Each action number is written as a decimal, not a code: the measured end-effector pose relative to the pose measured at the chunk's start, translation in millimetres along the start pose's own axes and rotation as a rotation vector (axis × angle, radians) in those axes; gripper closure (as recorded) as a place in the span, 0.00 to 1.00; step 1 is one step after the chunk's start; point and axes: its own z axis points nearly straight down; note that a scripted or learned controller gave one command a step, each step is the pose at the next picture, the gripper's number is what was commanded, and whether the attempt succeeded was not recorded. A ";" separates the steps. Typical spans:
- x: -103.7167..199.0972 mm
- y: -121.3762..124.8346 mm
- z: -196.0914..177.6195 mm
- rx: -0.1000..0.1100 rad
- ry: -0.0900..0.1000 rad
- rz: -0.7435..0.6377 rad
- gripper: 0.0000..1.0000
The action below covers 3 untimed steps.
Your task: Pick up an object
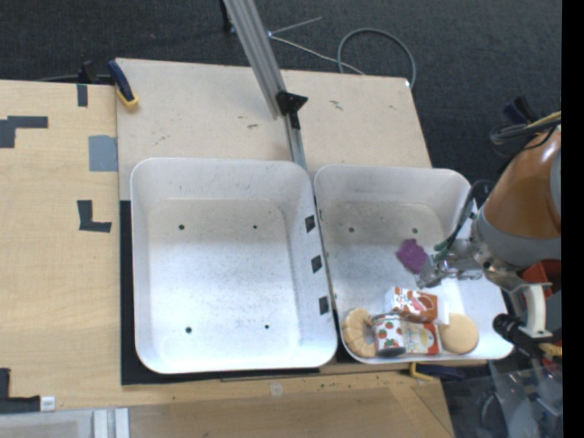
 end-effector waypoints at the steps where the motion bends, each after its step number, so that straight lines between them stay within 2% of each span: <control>1: -5.8 -3.8 -45.1 0.000 -0.001 -0.001 1.00; 2: -5.7 -2.7 -81.5 0.000 0.000 -0.001 1.00; 3: 57.9 9.2 -80.9 0.003 0.003 -0.008 1.00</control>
